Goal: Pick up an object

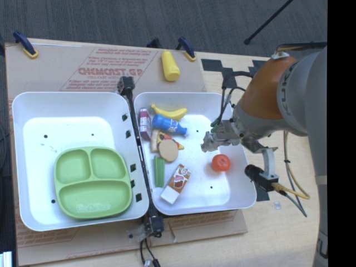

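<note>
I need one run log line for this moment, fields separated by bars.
gripper over right bin | nothing seen held | tomato nearby | green plate in left bin

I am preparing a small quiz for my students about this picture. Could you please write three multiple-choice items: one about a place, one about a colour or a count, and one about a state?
1. Where does the green divided plate lie?
A. in the left bin
B. in the right bin
C. on the cardboard behind the bins

2. What colour is the round fruit-like toy below the gripper?
A. blue
B. red-orange
C. white

3. How does the small carton in the right bin lie?
A. flat on the bin floor
B. standing on the plate
C. hanging from the arm

Answers:
1 A: the plate rests on the floor of the left bin.
2 B: the toy is plainly red-orange against the white floor.
3 A: the carton lies on its side, slanted, beside a green stick.
</note>
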### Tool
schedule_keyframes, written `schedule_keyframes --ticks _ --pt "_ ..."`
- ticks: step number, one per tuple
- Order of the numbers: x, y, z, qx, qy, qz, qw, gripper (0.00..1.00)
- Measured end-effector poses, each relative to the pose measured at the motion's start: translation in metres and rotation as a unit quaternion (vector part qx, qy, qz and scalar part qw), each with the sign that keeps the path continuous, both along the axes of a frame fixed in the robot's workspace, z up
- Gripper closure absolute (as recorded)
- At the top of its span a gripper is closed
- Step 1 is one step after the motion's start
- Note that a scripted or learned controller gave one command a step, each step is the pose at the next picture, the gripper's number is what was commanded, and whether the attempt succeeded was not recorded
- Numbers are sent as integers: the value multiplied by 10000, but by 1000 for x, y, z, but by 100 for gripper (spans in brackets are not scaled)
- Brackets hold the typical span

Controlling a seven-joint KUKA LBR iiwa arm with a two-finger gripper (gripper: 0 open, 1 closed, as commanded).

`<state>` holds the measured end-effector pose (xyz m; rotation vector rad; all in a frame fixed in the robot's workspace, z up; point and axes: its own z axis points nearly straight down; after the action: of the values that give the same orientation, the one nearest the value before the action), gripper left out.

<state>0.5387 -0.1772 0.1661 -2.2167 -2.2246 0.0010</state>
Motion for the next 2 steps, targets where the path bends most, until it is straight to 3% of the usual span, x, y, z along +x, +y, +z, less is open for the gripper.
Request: schedule_keyframes --ticks 1,2 --pt "0 0 0 1 3 1 10000 0" --pt "106 -33 -71 3 11 12 10000 0"
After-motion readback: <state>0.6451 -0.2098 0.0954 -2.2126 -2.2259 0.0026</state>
